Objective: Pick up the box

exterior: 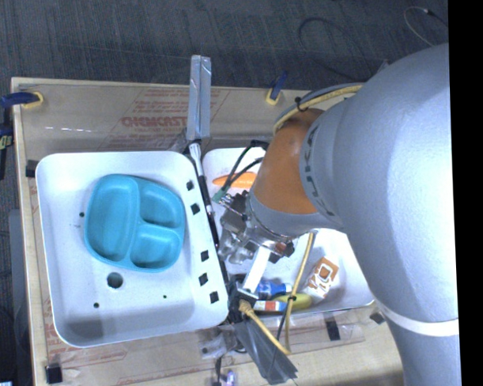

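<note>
A small white box with orange print [324,275] lies in the right bin [350,301], near its front right part. My gripper [248,256] hangs low over the left side of that bin, close to the wall between the two bins. It is to the left of the box and apart from it. The grey arm with its orange band [282,172] covers most of the right bin.
A blue divided plate [135,221] lies in the left bin [72,313]. In the right bin, a blue and white tube [272,289] and a yellow item [291,303] lie at the front, and an orange item [235,180] at the back. A cable [301,267] hangs beside the box.
</note>
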{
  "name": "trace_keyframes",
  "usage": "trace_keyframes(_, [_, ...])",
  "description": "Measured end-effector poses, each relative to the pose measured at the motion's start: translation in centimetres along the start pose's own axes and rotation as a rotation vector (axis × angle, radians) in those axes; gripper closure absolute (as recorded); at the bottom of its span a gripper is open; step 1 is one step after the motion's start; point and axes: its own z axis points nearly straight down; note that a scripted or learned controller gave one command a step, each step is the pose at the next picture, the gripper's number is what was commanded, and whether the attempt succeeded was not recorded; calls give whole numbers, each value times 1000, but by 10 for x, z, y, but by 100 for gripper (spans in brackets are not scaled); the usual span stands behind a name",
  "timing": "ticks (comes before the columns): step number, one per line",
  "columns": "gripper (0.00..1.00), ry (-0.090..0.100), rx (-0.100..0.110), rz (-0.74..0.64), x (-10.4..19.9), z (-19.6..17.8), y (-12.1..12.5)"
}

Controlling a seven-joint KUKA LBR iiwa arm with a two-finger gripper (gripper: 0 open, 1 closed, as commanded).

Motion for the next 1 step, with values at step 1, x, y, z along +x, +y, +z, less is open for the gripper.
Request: trace_keyframes(1, [100, -1, 3, -7, 1, -9, 0])
